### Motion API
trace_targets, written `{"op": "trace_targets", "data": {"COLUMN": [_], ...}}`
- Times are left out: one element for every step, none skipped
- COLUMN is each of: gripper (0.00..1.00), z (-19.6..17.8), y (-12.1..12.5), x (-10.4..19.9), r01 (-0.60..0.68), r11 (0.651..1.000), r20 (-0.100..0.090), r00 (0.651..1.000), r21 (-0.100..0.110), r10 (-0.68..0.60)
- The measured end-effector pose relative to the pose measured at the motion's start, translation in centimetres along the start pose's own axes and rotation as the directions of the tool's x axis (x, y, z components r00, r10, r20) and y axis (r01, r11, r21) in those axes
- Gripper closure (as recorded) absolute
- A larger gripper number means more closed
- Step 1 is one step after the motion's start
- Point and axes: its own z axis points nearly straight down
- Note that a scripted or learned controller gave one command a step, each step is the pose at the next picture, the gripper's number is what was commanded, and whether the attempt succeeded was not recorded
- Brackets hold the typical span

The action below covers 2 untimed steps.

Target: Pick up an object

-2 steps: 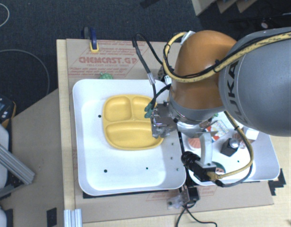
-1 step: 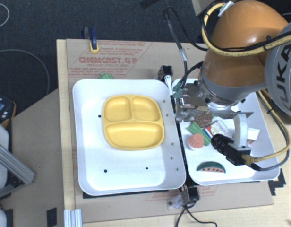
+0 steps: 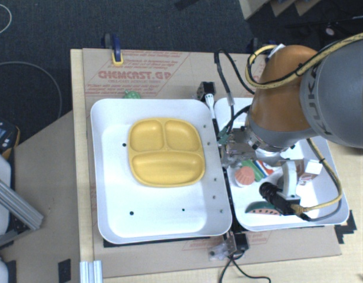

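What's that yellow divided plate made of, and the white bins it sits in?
The plate looks like moulded plastic: even yellow, soft sheen, rounded ridges between three compartments. The left bin and right bin also look like plastic, smooth matte white with rounded corners, though painted metal can't be ruled out.
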Motion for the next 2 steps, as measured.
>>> {"op": "trace_targets", "data": {"gripper": [1.00,1.00], "z": [-16.9,-22.2], "y": [-2.6,-3.1], "x": [4.7,8.4], "r01": [0.012,0.009], "r11": [1.000,1.000], "r20": [-0.006,-0.002], "r00": [1.000,1.000], "r21": [-0.024,-0.012], "r10": [-0.013,-0.009]}}
